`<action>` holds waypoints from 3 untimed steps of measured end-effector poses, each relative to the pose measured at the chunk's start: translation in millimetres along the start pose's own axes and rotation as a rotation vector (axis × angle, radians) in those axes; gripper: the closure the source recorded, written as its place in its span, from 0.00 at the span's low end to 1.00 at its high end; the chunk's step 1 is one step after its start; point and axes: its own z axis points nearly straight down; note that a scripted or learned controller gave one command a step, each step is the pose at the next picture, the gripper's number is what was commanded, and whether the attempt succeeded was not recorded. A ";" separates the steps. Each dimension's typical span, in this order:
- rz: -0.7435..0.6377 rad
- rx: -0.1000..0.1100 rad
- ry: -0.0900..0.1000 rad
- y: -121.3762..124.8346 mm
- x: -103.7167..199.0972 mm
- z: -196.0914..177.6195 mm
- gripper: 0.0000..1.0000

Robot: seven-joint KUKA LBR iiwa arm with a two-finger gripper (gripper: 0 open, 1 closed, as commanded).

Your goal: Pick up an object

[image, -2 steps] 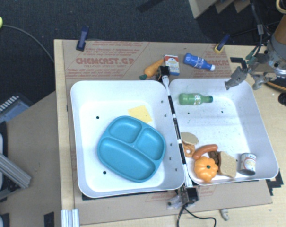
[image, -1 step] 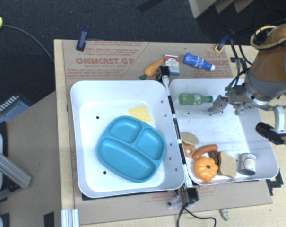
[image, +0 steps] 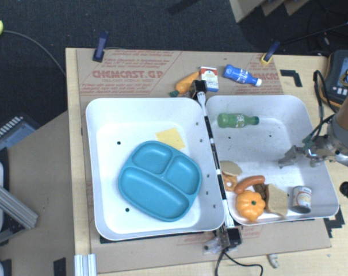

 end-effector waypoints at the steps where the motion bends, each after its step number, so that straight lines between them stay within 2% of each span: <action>1: -0.004 -0.003 0.001 151.6 9.7 36.0 0.00; 2: -0.002 -0.002 0.000 56.2 -1.1 -27.3 0.00; 3: -0.001 -0.001 0.001 -22.1 19.2 51.9 0.00</action>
